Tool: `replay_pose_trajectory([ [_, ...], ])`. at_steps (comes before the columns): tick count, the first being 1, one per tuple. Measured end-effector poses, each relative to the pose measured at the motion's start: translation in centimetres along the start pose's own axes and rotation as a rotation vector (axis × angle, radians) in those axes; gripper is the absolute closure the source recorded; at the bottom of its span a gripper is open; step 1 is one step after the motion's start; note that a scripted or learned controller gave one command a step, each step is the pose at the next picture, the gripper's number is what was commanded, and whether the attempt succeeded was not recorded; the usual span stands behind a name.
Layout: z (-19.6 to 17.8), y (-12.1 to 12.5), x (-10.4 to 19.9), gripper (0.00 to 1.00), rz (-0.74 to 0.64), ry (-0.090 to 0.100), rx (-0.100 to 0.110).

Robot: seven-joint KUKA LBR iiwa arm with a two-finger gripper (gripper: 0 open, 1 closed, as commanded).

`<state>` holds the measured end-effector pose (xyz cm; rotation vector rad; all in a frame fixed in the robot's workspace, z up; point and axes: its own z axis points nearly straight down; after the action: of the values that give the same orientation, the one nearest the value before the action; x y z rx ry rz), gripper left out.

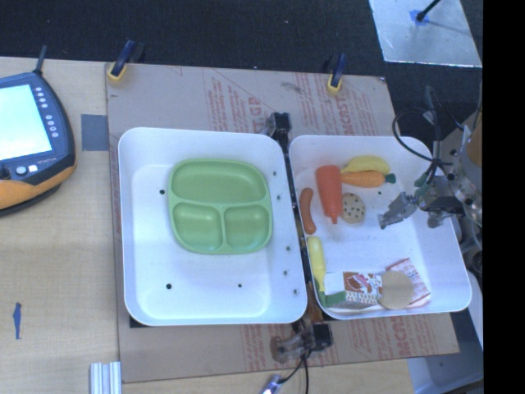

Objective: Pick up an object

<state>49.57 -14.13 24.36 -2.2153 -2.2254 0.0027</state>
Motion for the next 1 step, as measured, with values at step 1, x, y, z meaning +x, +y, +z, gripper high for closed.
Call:
replay_pose_trajectory([
  [1,6.20,5.74,3.74,0.00,-0.002,-0.002,0.002],
])
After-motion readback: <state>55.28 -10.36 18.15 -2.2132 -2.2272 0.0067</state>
